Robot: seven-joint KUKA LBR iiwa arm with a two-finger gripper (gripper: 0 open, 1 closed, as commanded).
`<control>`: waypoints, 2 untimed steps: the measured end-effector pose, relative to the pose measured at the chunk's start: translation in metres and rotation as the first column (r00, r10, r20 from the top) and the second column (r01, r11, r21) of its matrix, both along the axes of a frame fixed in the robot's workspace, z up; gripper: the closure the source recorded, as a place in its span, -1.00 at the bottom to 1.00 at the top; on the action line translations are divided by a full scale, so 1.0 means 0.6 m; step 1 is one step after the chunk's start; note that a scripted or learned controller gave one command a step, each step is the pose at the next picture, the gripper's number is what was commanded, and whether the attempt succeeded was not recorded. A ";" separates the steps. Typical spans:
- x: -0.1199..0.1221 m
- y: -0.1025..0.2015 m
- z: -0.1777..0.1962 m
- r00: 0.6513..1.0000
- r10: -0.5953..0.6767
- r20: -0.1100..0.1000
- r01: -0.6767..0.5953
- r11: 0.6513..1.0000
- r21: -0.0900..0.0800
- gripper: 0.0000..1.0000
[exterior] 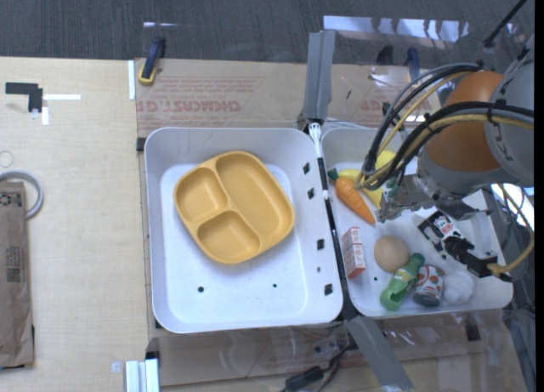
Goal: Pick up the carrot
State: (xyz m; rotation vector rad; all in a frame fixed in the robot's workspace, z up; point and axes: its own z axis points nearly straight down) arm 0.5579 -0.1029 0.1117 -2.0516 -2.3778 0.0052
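The carrot is orange with a green top. It lies slanted in the right bin, near that bin's upper left corner and close to the divider. My gripper hangs low in the right bin, just right of the carrot's lower end. Cables and the wrist cover most of it. Nothing shows as lifted; the carrot rests on the bin floor.
A yellow item lies behind the carrot. Below it sit a small carton, a potato, a green bottle and a can. The left bin holds a yellow divided plate.
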 end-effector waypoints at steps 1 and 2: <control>0.030 0.079 0.132 0.977 -0.214 0.001 0.214 0.977 0.000 1.00; 0.030 0.079 0.132 0.977 -0.214 0.001 0.214 0.977 0.000 -1.00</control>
